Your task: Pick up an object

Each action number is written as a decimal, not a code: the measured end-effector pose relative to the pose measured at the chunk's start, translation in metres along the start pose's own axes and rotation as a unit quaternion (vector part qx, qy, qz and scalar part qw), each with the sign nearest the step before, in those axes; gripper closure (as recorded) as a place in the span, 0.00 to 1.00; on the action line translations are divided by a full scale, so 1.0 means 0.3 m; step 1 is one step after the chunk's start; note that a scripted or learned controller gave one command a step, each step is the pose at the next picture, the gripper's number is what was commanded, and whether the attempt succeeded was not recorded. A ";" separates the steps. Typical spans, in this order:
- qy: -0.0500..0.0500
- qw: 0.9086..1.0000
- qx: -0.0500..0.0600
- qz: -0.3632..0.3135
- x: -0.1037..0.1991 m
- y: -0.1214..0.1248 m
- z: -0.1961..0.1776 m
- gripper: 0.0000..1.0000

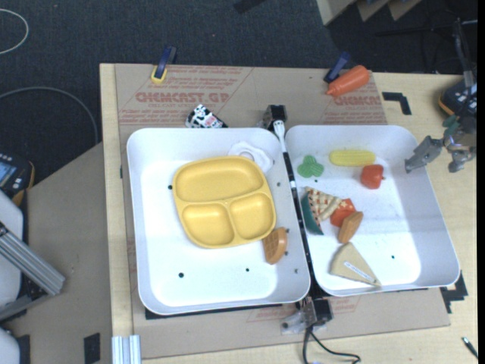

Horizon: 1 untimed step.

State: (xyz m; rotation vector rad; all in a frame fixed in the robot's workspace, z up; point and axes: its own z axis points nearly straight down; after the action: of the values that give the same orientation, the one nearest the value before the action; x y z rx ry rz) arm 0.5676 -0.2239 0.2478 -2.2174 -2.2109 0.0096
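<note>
Yellow divided plate (223,201) in left white bin (151,271); right of plate: green toy (309,167), yellow corn (352,158), red tomato (371,176), striped pizza slice (323,202).

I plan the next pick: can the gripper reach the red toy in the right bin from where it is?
Probably yes. The gripper is at the right bin's right rim, and the red toy has bare floor on that side.

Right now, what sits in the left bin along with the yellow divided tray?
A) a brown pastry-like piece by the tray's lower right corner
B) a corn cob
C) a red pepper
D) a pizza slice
A: the brown piece lies in the left bin just beside the yellow tray; the corn and pizza slice are in the right bin.
</note>
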 end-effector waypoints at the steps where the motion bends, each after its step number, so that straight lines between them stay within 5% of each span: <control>1: -0.002 1.000 -0.006 -0.002 0.002 0.008 -0.023 0.00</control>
State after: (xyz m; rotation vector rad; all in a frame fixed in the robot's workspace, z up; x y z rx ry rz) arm 0.5702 -0.2235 0.2546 -2.2217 -2.2222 0.0000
